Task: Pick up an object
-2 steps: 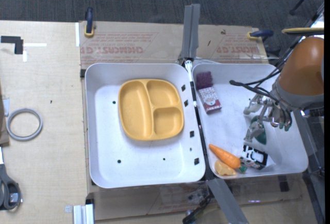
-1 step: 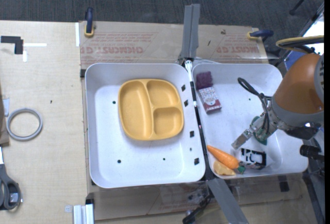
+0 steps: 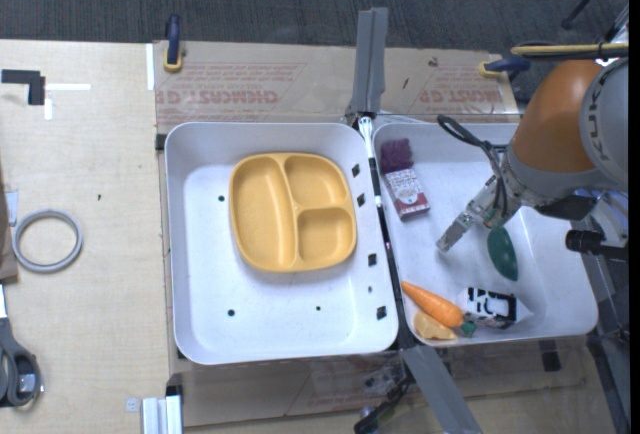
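- The arm reaches into the right bin (image 3: 560,317), and the gripper (image 3: 452,235) hangs over bare white floor near the bin's middle. This looks like the approach step: nothing is grasped yet.
- The pincer looks narrow, its thin metal fingers (image 3: 447,239) slanting down toward the divided plate's side, with nothing between them.
- Candidates to pick all lie in the right bin. A dark green leaf-shaped piece (image 3: 503,255) sits just beside the gripper, on the side away from the plate.
- A small printed carton (image 3: 407,193) and a purple knobbly cluster (image 3: 396,154), perhaps toy grapes, lie near the bin wall closest to the plate.
- An orange toy carrot (image 3: 434,302), a pale yellow rounded piece (image 3: 432,326) and a black-and-white item (image 3: 491,305) crowd the bin's near edge.
- The next move, I judge, calls for opening the fingers, shifting over one chosen thing and descending squarely; the green piece is closest, but its smooth tapered form may slip.
- The divided plate (image 3: 294,212) is matte yellow plastic with three rounded compartments, alone in the left bin (image 3: 200,322).
- Both bins are shallow, smooth, white, with rounded corners.
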### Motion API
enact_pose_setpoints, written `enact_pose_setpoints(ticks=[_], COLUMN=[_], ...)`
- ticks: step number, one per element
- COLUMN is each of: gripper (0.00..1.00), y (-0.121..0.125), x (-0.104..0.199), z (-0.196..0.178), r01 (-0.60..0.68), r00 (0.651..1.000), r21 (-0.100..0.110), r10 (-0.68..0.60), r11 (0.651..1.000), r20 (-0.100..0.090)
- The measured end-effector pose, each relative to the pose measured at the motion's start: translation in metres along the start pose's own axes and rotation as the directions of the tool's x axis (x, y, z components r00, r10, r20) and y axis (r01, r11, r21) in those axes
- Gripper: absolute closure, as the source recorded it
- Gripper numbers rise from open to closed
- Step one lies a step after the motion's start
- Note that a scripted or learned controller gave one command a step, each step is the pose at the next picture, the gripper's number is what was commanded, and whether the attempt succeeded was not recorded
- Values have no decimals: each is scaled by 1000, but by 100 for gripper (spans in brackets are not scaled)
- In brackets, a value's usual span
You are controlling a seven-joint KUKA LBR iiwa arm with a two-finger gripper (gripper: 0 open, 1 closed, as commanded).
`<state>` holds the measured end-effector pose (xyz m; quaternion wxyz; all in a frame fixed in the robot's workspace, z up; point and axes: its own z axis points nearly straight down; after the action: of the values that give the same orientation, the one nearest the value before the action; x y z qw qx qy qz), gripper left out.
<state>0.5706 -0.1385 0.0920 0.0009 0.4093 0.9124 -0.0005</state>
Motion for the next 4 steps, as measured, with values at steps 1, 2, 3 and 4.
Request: enact_pose_setpoints(ticks=[1,2,3,4], gripper=[0,0,0,100], y=[0,-55,-59,-58], x=[0,-17,32,31], z=[0,0,-5,-13], r01=[0,-30,-301,-298], r00=[1000,1000,954,954], r21=[0,0,2,2], r10=[0,30,301,298], r11=[1000,1000,954,954], r20=[0,-1,-2,-1])
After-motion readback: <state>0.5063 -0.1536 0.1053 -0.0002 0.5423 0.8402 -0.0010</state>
